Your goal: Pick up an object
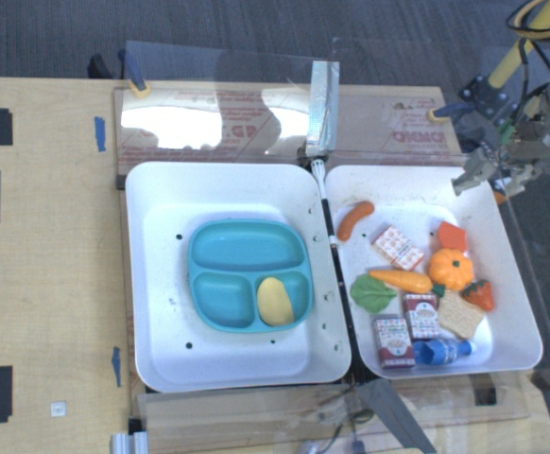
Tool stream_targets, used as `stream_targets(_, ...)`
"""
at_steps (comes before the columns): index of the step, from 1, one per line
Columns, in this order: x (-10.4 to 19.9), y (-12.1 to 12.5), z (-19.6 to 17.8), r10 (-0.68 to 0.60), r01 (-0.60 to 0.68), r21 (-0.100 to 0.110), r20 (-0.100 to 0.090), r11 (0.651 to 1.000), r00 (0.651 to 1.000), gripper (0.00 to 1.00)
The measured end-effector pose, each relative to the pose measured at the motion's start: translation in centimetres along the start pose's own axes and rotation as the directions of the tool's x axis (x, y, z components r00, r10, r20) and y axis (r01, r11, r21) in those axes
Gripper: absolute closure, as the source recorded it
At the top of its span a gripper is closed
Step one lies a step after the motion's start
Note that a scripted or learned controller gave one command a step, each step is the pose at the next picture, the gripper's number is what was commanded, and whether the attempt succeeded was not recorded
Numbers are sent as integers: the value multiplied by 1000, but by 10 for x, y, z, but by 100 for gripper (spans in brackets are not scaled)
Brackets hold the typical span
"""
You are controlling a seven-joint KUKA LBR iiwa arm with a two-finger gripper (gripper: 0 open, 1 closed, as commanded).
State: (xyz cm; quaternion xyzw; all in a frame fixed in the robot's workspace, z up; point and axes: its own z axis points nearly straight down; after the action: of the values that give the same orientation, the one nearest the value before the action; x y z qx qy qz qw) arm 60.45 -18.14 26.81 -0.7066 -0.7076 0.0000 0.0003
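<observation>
The right bin (513, 282) holds several toy foods: a red-brown sausage (354, 219), a red-patterned cracker box (397, 248), a carrot (403, 279), an orange fruit (450, 269), a green leaf (373, 293), two small cartons (421, 315), a slice of toast (460, 317) and a blue bottle (442, 351). My gripper (483, 173) hangs over that bin's far right corner, apart from all of them, and nothing shows in it. In the left bin (152, 253) a teal divided plate (242, 253) carries a yellow lemon-like piece (275, 302) in its lower right compartment.
A clear upright panel with a metal post (322, 102) stands behind the bins. Cables and the arm's wrist (530, 83) crowd the top right. A red block (452, 235) and a small red fruit (480, 294) lie near the orange fruit.
</observation>
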Motion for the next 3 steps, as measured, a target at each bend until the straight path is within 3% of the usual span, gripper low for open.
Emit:
stream_targets(1, 57, 36, 110, 37, -36, 14, -4, 999, 999, 0)
stream_targets(2, 76, 65, 164, 18, -18, -19, 2, 1000, 1000, 0)
stream_targets(3, 86, 66, 169, -2, 2, -27, 5, 1000, 1000, 0)
